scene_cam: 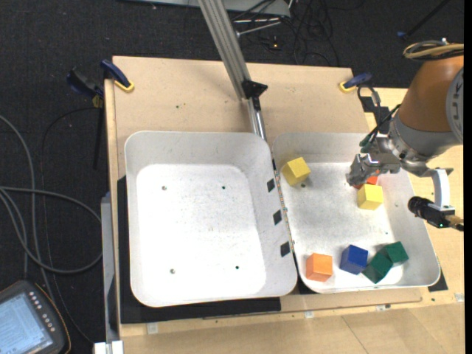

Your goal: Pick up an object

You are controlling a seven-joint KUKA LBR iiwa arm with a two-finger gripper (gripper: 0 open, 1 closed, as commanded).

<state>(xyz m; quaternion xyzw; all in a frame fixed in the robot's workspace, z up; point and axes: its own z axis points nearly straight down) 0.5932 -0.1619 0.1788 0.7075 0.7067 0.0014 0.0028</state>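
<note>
My gripper (361, 176) hangs low over the back right part of the right bin (324, 220), reaching in from the right. Just beneath and to its right lies a yellow block (370, 196), with a bit of a red-orange thing (372, 180) peeking out beside the fingers. Another yellow block (296, 171) sits at the bin's back left. Along the front edge are an orange block (319, 266), a blue block (355, 259) and two green blocks (389, 261). The arm's wrist hides the space between the fingers.
The left bin (195, 220) lies beside the right one, with black clips along the shared rim. A slanted metal pole (225, 39) rises behind the bins. Clamps sit at the bench's back corners.
</note>
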